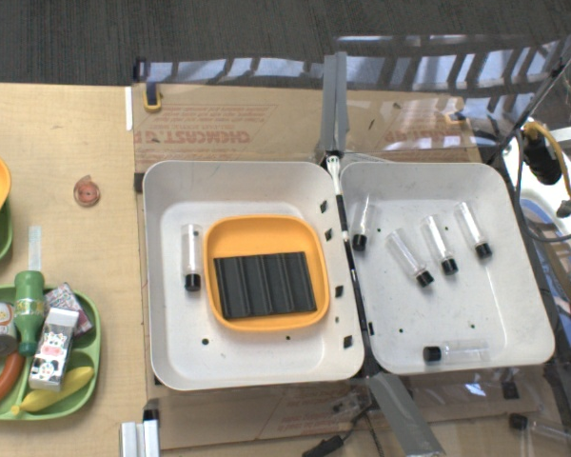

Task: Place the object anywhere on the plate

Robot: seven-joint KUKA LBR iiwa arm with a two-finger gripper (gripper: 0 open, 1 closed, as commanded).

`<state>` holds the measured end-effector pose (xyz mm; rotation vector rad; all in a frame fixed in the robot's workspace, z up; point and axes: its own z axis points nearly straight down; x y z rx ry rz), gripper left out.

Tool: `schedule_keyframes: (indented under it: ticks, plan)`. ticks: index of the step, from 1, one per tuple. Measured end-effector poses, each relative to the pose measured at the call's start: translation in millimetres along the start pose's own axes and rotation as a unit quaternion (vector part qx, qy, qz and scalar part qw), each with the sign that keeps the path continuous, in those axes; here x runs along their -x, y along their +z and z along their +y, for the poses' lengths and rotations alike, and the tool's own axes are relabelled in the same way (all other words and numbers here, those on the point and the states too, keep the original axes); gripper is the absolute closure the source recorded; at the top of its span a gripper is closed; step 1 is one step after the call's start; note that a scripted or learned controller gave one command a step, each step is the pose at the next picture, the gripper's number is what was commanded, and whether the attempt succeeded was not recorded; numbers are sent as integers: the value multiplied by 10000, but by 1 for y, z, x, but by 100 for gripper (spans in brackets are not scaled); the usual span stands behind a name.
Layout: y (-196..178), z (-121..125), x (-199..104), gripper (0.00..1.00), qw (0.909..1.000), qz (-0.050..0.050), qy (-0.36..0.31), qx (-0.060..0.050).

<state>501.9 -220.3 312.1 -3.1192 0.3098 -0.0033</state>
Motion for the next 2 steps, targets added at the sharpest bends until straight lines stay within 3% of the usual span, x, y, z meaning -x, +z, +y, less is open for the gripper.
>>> schedule_keyframes:
  ticks: [1, 2]
  plan:
    - [13, 0, 2, 0, 10000, -4, 0, 2]
    - [2, 1, 6, 0, 10000, -2, 8, -3]
